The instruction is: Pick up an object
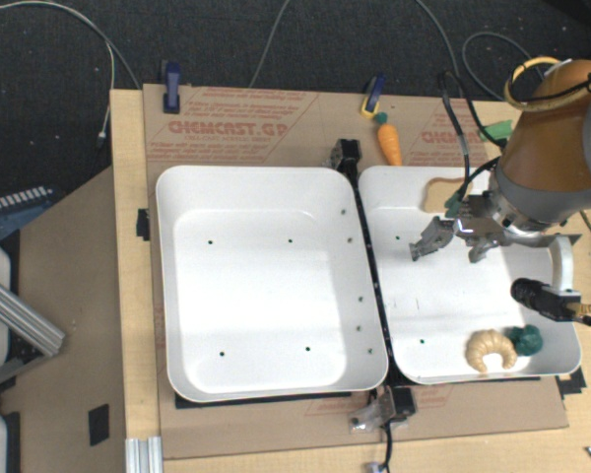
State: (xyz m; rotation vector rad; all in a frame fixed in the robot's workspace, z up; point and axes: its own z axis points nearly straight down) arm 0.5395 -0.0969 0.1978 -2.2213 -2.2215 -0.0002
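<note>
White plastic is making up both shallow bins on the bench, the left bin [266, 284] lying bare-floored and the right bin [443, 353] sitting just beside it, their inner rims touching along a dark seam. The grey arm [552, 156], with its orange band showing near the top right, is reaching in over the right bin's far half. Its gripper [455, 242] is hanging above the bin floor with the two dark fingers spread apart, one pointing toward the left and one toward the near side, and nothing is sitting between them.

A pale tan croissant-shaped object [492, 350] is lying in the near right corner of the right bin, and a small green object [527, 340] is touching its right side. Both are lying well apart from the gripper, nearer the camera. A flat beige object [439, 194] is resting at the far edge of the right bin, partly hidden by the arm. An orange carrot-shaped toy [388, 142] is lying outside the bins on the brown board [227, 126], just beyond the right bin's far rim. A black cylindrical part [538, 298] is sticking out beside the arm over the bin's right side.
</note>
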